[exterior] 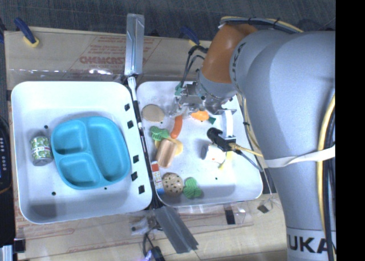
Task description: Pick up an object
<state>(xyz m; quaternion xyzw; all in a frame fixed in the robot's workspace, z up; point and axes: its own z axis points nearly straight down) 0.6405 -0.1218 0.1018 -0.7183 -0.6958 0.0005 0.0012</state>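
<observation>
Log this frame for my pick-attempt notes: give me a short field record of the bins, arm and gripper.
left bin: blue divided tray, small can beside it
right bin: toy carrot, hot dog, cookie, other small toys
arm: reaches over right bin
gripper: low over the far end, by the carrot
held object: none visible

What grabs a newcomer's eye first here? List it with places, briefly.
The big grey arm with its orange band fills the right side, reaching into the right bin over scattered toy food. In the left bin, a bright blue divided tray lies beside a small can.
</observation>
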